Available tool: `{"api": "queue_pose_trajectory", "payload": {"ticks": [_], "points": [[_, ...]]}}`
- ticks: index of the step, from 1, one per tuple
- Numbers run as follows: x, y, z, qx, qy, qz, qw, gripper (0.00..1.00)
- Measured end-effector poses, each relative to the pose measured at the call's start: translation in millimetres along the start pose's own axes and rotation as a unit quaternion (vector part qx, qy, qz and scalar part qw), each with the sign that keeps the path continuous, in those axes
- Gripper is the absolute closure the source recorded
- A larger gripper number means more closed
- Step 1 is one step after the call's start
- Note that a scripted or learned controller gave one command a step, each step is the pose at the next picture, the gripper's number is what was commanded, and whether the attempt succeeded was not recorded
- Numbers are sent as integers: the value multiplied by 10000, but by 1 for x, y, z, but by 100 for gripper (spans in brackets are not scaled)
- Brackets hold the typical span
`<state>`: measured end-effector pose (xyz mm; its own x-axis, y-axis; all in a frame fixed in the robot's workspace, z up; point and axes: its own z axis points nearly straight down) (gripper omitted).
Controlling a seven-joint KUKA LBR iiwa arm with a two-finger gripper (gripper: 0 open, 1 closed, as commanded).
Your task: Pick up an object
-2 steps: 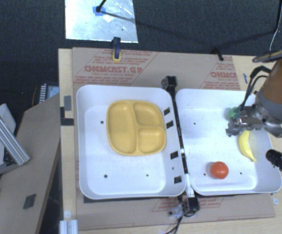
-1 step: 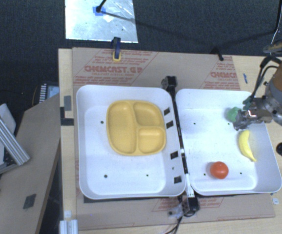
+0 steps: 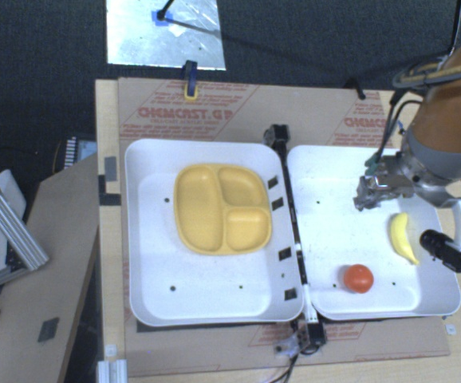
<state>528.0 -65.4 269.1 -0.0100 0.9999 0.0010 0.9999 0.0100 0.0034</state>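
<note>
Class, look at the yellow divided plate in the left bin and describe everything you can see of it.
The yellow plate is a rounded square of smooth, plastic-looking material, divided by raised ridges into three compartments: one large on its left, two smaller on its right. It lies flat, right way up, near the middle of the left bin, turned slightly. Nothing rests in it; only the bin floor touches it.

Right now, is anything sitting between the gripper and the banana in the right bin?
Nothing visible does. The gripper hangs over bare floor of the right bin, and the banana lies just to its right and nearer the camera. The tomato sits off that line.
</note>
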Motion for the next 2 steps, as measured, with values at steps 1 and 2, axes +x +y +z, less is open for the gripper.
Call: {"api": "queue_pose_trajectory", "payload": {"ticks": [1, 2], "points": [[52, 5, 3, 3, 2, 0, 10000, 100], [95, 16, 8, 4, 2, 5, 10000, 100]]}}
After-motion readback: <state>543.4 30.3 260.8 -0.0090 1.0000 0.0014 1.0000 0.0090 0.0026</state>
